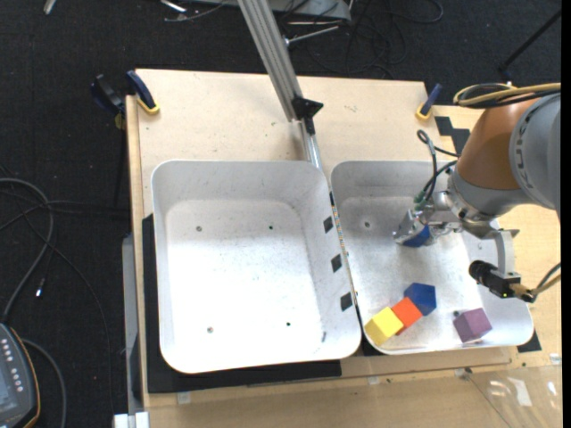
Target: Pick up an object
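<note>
- The gripper (416, 230) sits low in the right bin (375, 190), in the right-centre of the frame, with its tip pointing left and down toward the bin floor.
- Whether anything is held cannot be told: something blue shows at the tip, but it is too small and blurred to say if it is an object or part of the tool.
- Just behind the tip, cables loop up to the grey wrist and the orange band of the arm (500, 154), which comes in from the right edge of the frame.
- Below the gripper, well apart from it, a blue block (422, 296) lies on the bin floor.
- An orange block (407, 312) touches the blue block on its lower left, and a yellow block (384, 325) touches the orange one, the three forming a slanted row near the bin's lower edge.
- A purple block (472, 325) lies alone in the lower right corner of the same bin, apart from the row.
- The left bin (178, 185) fills the centre-left of the frame, its right wall against the right bin.
- Both bins rest on a pale wooden bench (223, 105), with a metal pole (268, 43) slanting from the top of the frame.
</note>
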